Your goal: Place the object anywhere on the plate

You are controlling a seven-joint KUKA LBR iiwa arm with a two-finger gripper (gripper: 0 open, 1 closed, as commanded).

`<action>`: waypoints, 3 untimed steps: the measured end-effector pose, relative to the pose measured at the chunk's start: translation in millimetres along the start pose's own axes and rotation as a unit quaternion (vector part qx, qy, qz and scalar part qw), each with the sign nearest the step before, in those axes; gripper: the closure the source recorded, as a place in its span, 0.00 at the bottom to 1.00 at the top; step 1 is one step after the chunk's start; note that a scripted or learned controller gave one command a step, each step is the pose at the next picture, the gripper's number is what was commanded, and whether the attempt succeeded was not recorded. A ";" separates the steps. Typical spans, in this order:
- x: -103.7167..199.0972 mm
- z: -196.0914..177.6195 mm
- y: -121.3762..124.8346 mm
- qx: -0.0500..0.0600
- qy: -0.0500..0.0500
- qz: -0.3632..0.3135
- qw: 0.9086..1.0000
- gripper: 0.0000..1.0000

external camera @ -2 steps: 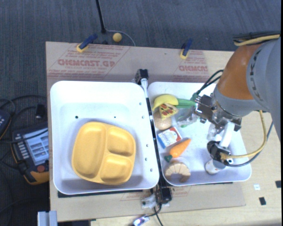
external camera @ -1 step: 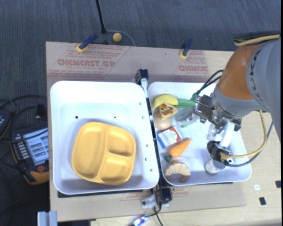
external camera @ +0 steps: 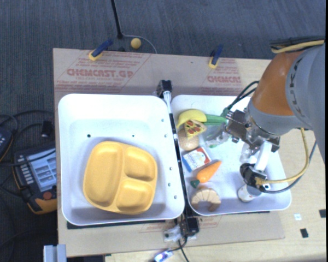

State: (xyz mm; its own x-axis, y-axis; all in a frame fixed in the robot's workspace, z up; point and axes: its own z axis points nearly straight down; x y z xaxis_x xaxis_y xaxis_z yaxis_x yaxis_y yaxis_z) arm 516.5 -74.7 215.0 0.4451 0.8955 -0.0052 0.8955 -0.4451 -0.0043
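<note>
Bright, even overhead light, soft faint shadows; slight grain

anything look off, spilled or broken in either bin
Nothing stands out. The yellow plate lies flat in the left bin, turned slightly askew to its walls. In the right bin the carrot, bread and other toy foods crowd its left side, none over the rim.

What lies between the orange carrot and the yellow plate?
In the camera view, no toy: only bare floor of the left bin, then its rim meeting the rim of the right bin, between the carrot and the yellow plate.
</note>
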 end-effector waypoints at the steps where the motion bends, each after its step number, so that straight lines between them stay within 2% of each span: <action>1: 0.0 0.0 0.0 0.000 0.000 0.000 1.000 0.00; 3: 0.0 0.0 0.0 0.000 0.000 0.000 1.000 0.00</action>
State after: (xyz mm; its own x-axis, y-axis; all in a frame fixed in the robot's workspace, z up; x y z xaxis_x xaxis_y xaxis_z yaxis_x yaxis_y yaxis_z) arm 516.5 -74.7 215.0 0.4451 0.8955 -0.0052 0.8955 -0.4451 -0.0043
